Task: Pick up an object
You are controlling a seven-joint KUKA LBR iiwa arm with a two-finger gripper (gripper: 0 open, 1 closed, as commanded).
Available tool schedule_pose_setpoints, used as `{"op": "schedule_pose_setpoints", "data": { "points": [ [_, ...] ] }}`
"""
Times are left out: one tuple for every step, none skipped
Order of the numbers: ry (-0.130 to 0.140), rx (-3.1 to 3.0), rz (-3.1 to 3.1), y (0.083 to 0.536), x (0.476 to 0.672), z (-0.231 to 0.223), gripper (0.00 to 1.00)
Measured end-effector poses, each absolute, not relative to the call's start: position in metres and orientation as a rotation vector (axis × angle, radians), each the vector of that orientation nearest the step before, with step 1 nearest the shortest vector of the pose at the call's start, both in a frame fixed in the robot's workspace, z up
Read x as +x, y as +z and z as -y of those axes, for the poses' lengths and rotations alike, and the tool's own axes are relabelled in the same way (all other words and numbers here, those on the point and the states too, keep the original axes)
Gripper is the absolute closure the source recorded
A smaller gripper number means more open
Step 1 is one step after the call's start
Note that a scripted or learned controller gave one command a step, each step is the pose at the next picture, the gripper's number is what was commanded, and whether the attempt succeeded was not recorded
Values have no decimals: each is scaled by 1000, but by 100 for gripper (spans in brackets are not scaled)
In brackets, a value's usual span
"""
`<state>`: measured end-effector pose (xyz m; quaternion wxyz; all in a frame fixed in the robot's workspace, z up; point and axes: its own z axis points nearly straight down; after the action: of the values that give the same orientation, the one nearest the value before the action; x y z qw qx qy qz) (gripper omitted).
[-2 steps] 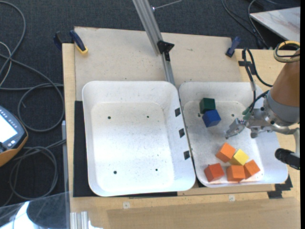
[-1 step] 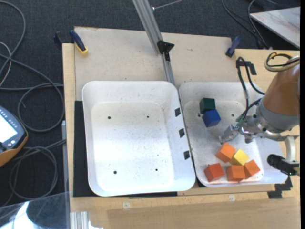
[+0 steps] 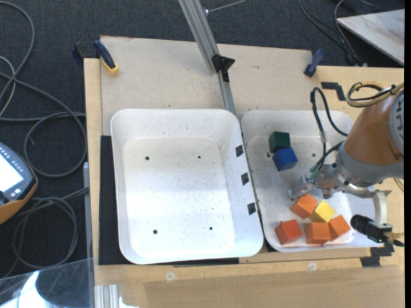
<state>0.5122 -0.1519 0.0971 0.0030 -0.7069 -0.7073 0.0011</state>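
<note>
My gripper (image 3: 307, 187) hangs low over the right bin (image 3: 257, 191), reaching in from the right under the orange band of the arm. Just below it lies an orange block (image 3: 304, 205), close to the gripper's tip. A yellow block (image 3: 324, 211) rests beside that one. Three more orange blocks (image 3: 288, 230) (image 3: 317, 232) (image 3: 339, 225) are clustered along the bin's front edge. A blue block (image 3: 284, 158) and a dark green block (image 3: 279, 140) sit further back, left of the arm. I see nothing held by the gripper.
The left bin (image 3: 128, 191) stands beside the right one, their rims touching at the middle. A slanted metal pole (image 3: 204, 31) rises behind the bins. Cables trail off the arm at the right, and blue clamps (image 3: 106, 56) grip the bench's back corners.
</note>
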Motion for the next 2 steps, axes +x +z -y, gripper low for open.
{"op": "schedule_pose_setpoints", "data": {
  "points": [
    [-3,-2220,2222,110,514,152,100],
    [-5,-2224,2227,172,510,153,100]
  ]
}}
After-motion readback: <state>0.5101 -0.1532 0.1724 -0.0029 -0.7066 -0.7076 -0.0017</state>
